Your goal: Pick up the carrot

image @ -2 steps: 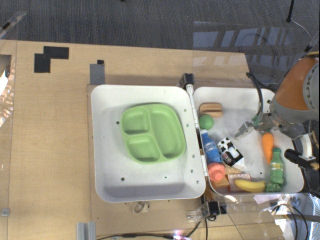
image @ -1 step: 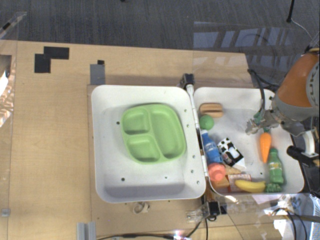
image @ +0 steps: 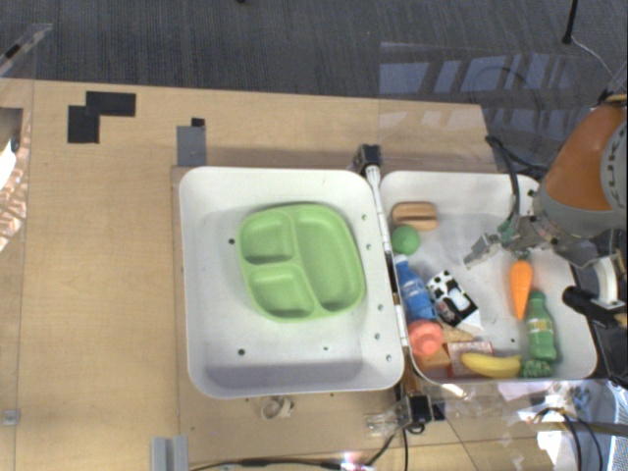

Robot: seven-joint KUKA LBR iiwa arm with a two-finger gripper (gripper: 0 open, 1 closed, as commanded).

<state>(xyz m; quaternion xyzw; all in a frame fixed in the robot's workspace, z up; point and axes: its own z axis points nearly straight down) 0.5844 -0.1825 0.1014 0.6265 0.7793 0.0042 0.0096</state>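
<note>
Camera view: gripper [image: 517, 246] just above carrot [image: 520, 288] near right bin's [image: 461, 192] right edge; jaw state unclear. Best lowered straight, clear of green bottle [image: 539, 330].

Glossy plastic green tray [image: 299, 263]; matt wood bench [image: 98, 292].

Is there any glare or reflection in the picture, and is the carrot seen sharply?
Camera view: a pale reflection, as from a clear panel, lies over the dark floor at the top right; the light is even and soft, with faint shadow inside the left bin. The carrot is in focus and clear, lying in the right bin; the hand above it looks slightly soft.
</note>
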